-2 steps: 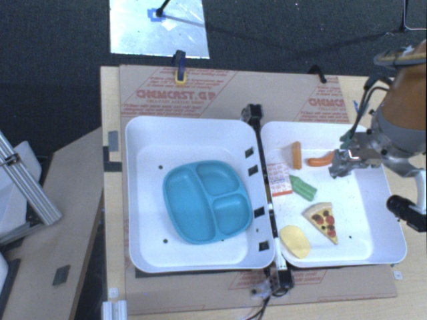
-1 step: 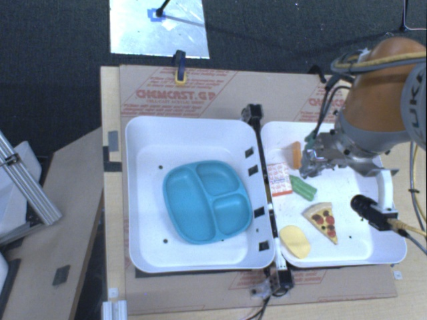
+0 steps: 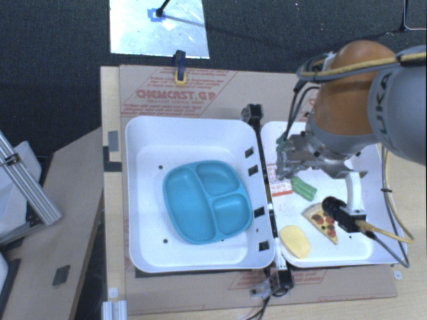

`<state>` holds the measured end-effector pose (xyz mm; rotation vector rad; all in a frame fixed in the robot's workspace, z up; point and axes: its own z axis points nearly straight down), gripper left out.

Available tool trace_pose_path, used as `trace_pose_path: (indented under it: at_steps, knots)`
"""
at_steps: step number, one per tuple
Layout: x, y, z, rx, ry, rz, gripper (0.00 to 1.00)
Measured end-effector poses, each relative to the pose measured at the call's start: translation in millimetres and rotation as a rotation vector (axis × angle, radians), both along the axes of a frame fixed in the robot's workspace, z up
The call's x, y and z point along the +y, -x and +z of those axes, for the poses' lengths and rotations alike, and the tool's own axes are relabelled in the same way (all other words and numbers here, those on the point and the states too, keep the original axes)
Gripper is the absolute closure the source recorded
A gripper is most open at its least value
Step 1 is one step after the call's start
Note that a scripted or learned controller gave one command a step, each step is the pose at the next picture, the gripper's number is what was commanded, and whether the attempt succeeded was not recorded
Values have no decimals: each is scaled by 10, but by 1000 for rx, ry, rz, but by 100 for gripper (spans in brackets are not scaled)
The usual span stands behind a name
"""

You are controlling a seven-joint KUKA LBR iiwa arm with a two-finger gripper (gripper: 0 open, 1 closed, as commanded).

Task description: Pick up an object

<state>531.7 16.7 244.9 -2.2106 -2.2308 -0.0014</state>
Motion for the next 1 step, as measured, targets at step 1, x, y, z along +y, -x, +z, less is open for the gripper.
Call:
trace_pose_path:
  at_steps: [1]
  knots:
    - [519, -138, 25, -3, -1, 1, 100]
